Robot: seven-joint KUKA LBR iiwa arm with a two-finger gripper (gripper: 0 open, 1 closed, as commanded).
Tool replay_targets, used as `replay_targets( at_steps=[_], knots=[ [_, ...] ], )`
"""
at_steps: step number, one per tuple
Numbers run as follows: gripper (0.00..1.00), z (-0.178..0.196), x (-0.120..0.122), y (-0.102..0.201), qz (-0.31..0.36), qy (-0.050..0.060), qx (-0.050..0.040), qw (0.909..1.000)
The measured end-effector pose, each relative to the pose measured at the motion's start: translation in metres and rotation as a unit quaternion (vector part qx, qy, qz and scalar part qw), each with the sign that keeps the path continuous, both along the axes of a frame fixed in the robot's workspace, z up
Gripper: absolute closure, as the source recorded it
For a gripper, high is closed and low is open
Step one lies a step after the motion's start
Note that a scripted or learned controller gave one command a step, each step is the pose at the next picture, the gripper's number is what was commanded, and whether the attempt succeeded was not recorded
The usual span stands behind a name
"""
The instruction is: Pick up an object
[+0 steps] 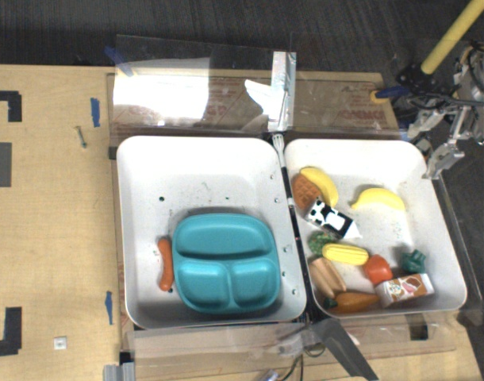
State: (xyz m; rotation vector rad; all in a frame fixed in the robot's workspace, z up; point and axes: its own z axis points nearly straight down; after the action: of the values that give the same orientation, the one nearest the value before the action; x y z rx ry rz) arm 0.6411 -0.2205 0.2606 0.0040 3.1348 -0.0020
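Yellow plastic banana (380, 199) lies crosswise in the right-hand shallow white bin (349, 151) — down-left of my metal two-finger gripper (447, 155), parked just outside the far-right corner. Its grip I cannot tell.

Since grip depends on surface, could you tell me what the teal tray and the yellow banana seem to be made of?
Teal tray: probably moulded plastic, smooth and matte, one even colour with rounded compartments. Yellow banana: likely toy plastic, uniform yellow with faint sheen; could be rubber.
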Motion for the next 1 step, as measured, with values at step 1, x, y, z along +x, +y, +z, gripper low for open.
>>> replay_targets(
  at_steps=[1],
  knots=[
    [0.00, -0.1634, -0.0087, 0.0278, 0.037, 0.007, 0.0029, 0.9993]
  ],
)
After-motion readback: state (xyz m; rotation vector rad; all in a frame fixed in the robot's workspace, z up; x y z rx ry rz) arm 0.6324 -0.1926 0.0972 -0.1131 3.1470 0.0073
